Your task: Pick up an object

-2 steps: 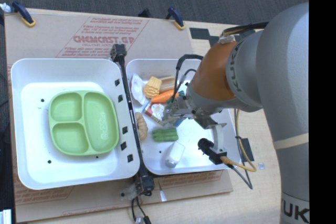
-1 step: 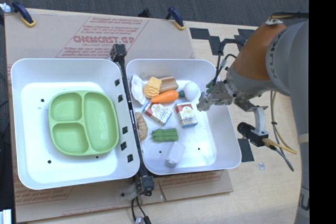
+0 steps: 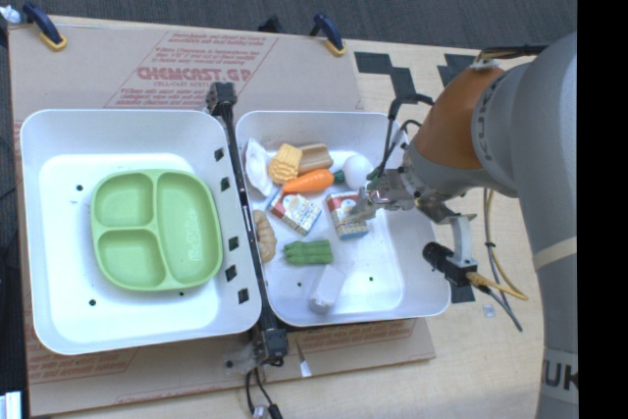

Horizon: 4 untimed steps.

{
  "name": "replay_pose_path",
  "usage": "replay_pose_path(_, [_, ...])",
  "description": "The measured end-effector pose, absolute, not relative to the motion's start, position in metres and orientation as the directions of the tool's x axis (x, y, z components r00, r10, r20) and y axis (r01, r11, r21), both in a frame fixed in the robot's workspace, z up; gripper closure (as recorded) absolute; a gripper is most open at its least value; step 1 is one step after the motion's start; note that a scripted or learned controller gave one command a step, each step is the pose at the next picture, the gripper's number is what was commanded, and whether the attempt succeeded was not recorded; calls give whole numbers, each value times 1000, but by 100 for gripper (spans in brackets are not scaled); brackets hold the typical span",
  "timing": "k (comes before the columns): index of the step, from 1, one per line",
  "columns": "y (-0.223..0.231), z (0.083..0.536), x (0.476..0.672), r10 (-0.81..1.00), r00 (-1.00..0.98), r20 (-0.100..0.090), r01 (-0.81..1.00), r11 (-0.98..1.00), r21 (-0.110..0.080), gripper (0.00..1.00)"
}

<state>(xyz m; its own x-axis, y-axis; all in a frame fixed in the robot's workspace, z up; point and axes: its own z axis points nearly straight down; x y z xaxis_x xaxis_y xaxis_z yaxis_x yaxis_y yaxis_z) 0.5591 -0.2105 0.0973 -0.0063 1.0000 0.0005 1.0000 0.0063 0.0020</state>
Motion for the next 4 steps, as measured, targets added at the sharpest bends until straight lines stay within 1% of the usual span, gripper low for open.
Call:
replay_pose_path(1, [-211, 144, 579, 1000, -5, 0, 1000, 5, -1, 100])
replay_pose_path(2, [-211, 96, 573, 1000, -6, -2, 1000, 6, 5, 100])
replay_pose_path(3, [-163, 231, 604, 1000, -6, -1, 1000, 6, 2, 100])
replay_pose_path(4, [-164, 230, 604, 1000, -6, 0, 1000, 6, 0, 0])
